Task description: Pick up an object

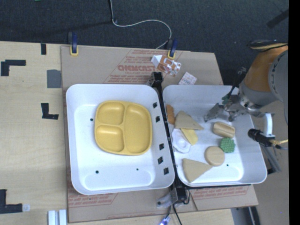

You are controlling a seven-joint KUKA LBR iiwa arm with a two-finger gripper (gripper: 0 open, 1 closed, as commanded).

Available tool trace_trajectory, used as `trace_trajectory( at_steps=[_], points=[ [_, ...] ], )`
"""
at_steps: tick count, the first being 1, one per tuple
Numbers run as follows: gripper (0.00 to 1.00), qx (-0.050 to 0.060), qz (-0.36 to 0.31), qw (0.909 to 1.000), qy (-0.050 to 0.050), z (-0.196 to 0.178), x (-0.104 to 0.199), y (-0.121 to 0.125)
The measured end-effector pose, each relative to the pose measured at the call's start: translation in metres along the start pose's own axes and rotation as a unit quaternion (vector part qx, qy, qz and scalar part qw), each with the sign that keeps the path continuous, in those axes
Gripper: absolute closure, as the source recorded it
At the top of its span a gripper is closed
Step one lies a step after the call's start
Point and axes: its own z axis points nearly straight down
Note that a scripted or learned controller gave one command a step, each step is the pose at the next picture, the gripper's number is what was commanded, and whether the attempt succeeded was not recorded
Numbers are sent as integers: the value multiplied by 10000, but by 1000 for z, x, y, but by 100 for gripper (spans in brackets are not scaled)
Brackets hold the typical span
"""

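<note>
My gripper [220,116] hangs over the upper part of the right bin [251,172], open, with nothing between its fingers. Just below it lies a tan bread roll [223,128], and under that a small green piece [228,146]. A round tan biscuit [214,155] and a tan triangle [196,168] lie toward the bin's front. Left of the gripper are a tan wedge [187,121], a yellow piece [190,136], a white object [180,142] and a small orange piece [169,113].
The left bin [79,172] holds a yellow divided plate [123,127]. The arm's grey body with its orange band [262,71] comes in from the right. A black divider [161,125] runs between the bins. Paper tags [166,65] lie on the cardboard behind them.
</note>
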Motion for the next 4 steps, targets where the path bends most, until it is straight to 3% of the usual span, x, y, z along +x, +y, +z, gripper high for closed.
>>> trace_trajectory(
  at_steps=[1, 2, 3, 4],
  points=[
    [0, 1, 2, 10000, 7, 10, 1, -59],
    [100, 5, 4, 10000, 0, 0, 0, -58],
    [100, 0, -41, 10000, 17, 11, 82, 13],
    [100, 6, -30, 10000, 26, -94, 164, -14]
  ],
)
